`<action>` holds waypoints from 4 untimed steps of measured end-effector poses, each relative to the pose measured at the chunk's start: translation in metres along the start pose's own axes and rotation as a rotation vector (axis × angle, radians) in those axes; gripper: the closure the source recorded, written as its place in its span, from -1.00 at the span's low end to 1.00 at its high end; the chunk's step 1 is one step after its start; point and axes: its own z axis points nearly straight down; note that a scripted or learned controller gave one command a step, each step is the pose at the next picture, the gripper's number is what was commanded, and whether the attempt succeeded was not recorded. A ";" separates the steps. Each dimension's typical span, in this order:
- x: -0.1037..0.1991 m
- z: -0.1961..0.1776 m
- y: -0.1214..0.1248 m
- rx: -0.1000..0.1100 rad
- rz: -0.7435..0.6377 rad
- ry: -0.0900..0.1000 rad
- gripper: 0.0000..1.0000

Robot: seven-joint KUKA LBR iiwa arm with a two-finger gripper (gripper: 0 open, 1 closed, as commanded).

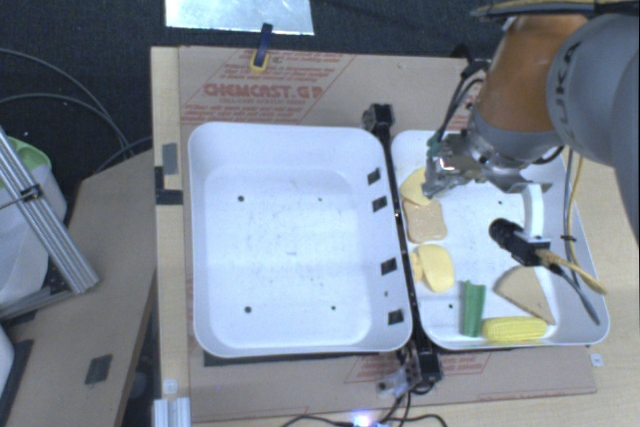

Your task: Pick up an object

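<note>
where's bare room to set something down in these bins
The left bin floor is all bare. The right bin has one small free patch between the tan slice, the wedge and the green stick; its near edge and the side toward the left bin are crowded, with the claw there.

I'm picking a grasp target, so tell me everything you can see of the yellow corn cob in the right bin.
The yellow corn cob looks like plastic, long with rounded ends. It lies on its side along the near wall of the right white bin, one end close to a green stick, a tan wedge just behind it; whether they touch I cannot tell.
</note>
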 end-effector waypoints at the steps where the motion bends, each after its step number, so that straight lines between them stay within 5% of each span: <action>1: 0.055 -0.040 -0.044 0.004 0.001 0.001 1.00; 2: 0.042 -0.136 -0.087 -0.003 0.006 -0.001 1.00; 3: 0.052 -0.130 -0.096 0.004 0.005 -0.002 1.00; 4: -0.006 -0.108 -0.097 0.005 0.015 -0.004 1.00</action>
